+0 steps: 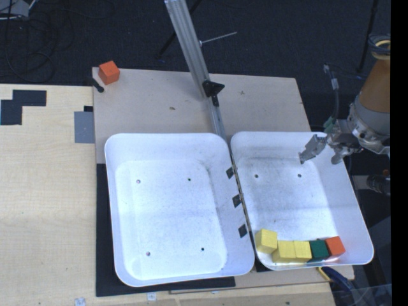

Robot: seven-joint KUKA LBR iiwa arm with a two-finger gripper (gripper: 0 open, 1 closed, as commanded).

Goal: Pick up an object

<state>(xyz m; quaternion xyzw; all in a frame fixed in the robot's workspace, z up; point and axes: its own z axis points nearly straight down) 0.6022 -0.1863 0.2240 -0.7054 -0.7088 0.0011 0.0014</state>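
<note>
The tool (324,149) is observed over the upper right part of the right bin (287,177), near its far rim, with nothing seen between its fingers. Whether those fingers are spread or pressed together cannot be told at this resolution.

The candidate objects are found in the near corner of the same bin: a tilted yellow block (266,240), a pair of yellow blocks (294,251), a green block (319,250) and an orange block (335,245), packed in a row, touching one another and lying against the bin's near wall. They are well apart from the tool. An orange cube (109,72) is noted on the counter (255,101) beyond the left bin (166,203), far outside the likely reach.

Risks are judged as follows. Because the blocks abut, a finger may be brought down on a neighbour instead of into a gap, and the row may merely be pushed. The sloped wall may obstruct the outer finger. Two blocks may be pinched together and one dropped on lifting.
</note>
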